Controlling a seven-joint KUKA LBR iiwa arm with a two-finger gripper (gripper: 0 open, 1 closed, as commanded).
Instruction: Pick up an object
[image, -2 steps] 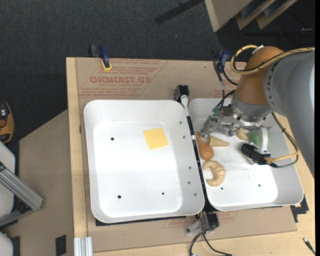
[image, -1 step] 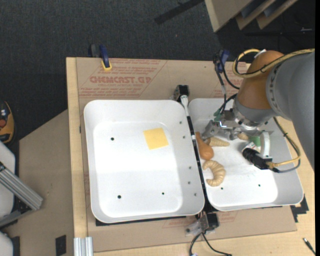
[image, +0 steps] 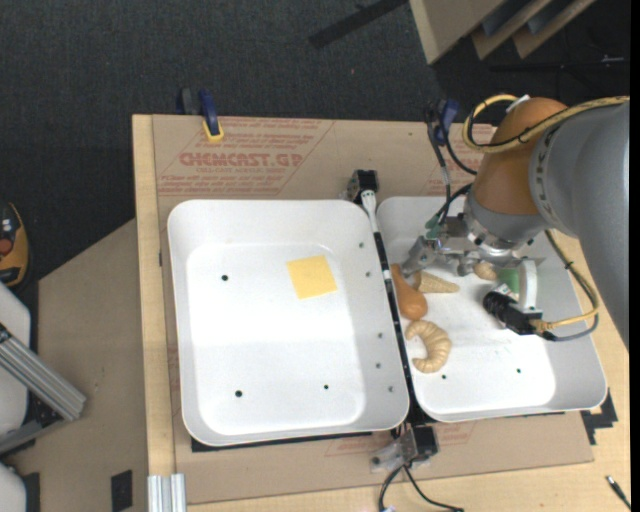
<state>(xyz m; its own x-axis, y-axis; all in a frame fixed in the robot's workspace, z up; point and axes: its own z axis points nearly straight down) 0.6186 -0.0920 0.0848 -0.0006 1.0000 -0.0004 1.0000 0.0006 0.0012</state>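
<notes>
Camera view: I look down on two white bins side by side on a brown surface (image: 250, 150).
My arm: it is grey with an orange band (image: 515, 165), and it comes in from the right, over the right bin (image: 540, 385).
My gripper (image: 455, 255): it is low over the top part of the right bin, with a cone just beside it.
My fingers: I cannot tell if they are spread or pressed together, and I see nothing between them.
Cone (image: 435, 284): a small pale cone lies in the right bin, just under my gripper.
Orange thing (image: 407, 295): it lies by the left wall of the right bin, next to the cone.
Croissant (image: 432, 345): a curled tan croissant lies below the orange thing, near the middle of the right bin.
Green thing (image: 510, 275): it sits under my wrist, partly hidden.
Left bin (image: 200, 300): a flat yellow square (image: 312, 276) lies in it, up toward the right side.
</notes>
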